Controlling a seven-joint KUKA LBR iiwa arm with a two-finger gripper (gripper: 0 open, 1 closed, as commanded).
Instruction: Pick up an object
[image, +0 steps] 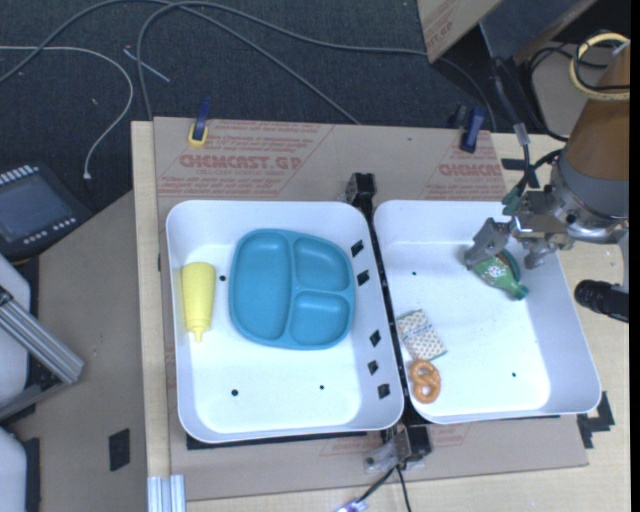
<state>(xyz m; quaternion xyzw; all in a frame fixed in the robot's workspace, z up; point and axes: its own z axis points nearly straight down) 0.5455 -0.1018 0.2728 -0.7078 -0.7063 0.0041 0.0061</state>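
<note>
My gripper (508, 250) hangs over the upper right part of the right bin (560, 390), reaching in from the right. It is shut on a small green and white packet (503, 273), which sits between the fingers and sticks out below them toward the bin floor. Lower in the same bin, near the left wall, lie a checkered packet (421, 335) and an orange pretzel (425, 381).
The left bin (270, 400) holds a blue divided plate (292, 288) and a yellow bottle (198, 297) along its left side. A black divider with clips (368, 290) runs between the bins. Cables lie on the dark floor beyond the bench.
</note>
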